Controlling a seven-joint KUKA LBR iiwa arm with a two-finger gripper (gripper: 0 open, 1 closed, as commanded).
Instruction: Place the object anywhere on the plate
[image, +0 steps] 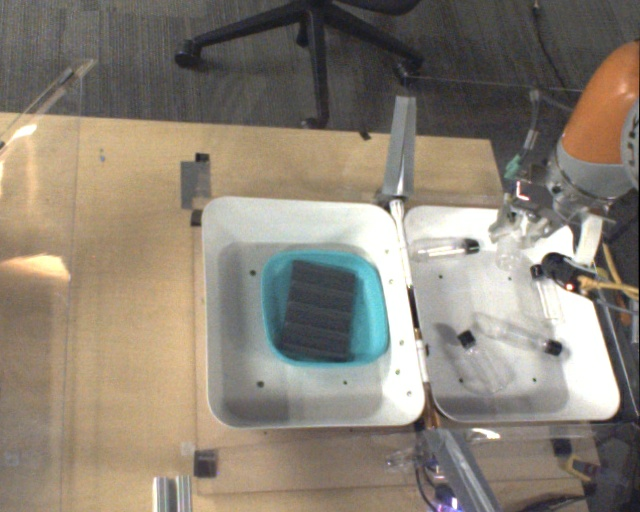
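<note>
A turquoise plate (374, 325) lies in the left white bin (230, 330). A dark grey ridged block (320, 308) rests flat on the plate, roughly centred. My gripper (520, 212) hangs over the far right part of the right bin (590, 400), well away from the plate and the block. The grey wrist and its orange band (600, 110) rise above it at the frame's right edge. Nothing can be made out in the gripper.
Several clear plastic tubes with black caps lie in the right bin: one (445, 246) near the far left corner, one (548, 296) under the wrist, one (515, 338) in the middle. A small black cap (465, 339) lies beside it. A metal post (400, 150) stands behind the bins.
</note>
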